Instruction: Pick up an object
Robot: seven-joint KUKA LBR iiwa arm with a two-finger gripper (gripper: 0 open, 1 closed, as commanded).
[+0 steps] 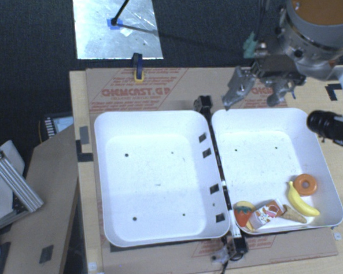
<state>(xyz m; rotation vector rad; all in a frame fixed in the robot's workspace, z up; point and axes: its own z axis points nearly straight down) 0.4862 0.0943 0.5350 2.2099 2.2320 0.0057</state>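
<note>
Looking into the right bin [259, 151], we see the toys bunched in its near corner: a curved yellow banana [301, 201], a round orange donut [305, 184], a red fruit [244, 213] and a small packet [265, 213]. They touch, so we might bump one while grabbing another. Our pincer [256, 93] hangs over the far rim, open, holding nothing.

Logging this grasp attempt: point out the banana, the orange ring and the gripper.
banana [300, 200]: camera view, middle of its curve.
orange ring [305, 184]: camera view, its upper rim.
gripper [255, 95]: camera view, midway between fingertips.
</note>
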